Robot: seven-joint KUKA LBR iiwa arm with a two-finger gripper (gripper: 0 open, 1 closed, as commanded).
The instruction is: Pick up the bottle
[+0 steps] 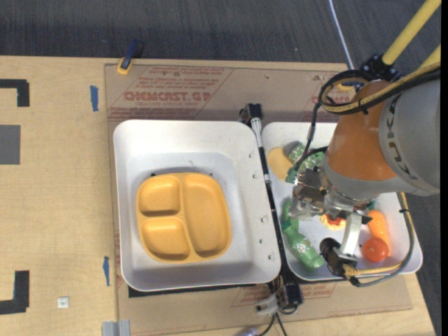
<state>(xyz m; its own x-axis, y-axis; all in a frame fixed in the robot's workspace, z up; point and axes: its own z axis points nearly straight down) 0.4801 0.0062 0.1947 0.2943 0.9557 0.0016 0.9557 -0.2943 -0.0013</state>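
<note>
Your green bottle (302,246) lies in the right bin (413,257), near the front-left corner, long axis running back-left to front-right | crowded by the bin's left wall | hand (308,200) over it, grip unreadable.

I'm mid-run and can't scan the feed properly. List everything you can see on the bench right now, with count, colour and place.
Bins: two, white, side by side.
Divided tray: one, yellow-orange, three compartments, centre of left bin.
Bottle: one, green, lying in right bin, lower left.
Green item: one, right bin, upper left, partly hidden.
Yellow item: one, right bin, upper left.
Orange items: apparently two, right bin, lower right.
Cardboard sheet: one, brown, under bins.
Arm: one, grey with orange band, over right bin.
Hand: one, above right bin, near bottle.
</note>
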